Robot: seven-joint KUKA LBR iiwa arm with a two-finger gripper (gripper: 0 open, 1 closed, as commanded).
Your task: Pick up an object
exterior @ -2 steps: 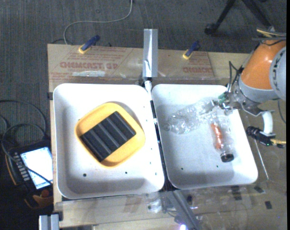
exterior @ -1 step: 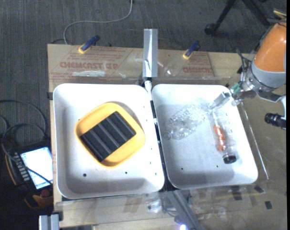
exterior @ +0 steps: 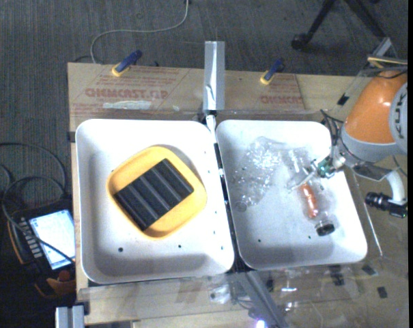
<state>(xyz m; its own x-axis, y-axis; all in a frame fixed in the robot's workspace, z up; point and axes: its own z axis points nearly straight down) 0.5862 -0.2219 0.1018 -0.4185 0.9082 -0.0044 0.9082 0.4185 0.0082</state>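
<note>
Bottles (exterior: 261, 173) crowd right bin (exterior: 343, 248) — front perhaps free.

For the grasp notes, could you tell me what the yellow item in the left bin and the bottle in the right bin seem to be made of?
The yellow tray looks like smooth moulded plastic with a matte black ribbed insert, perhaps rubber. The bottle appears to be clear plastic or glass: orange contents show through it, and it has a dark cap. Beside it lies crumpled clear plastic, glinting.

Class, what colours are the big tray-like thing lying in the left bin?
Yellow rim with a black ribbed centre, shown in the camera view.
</note>
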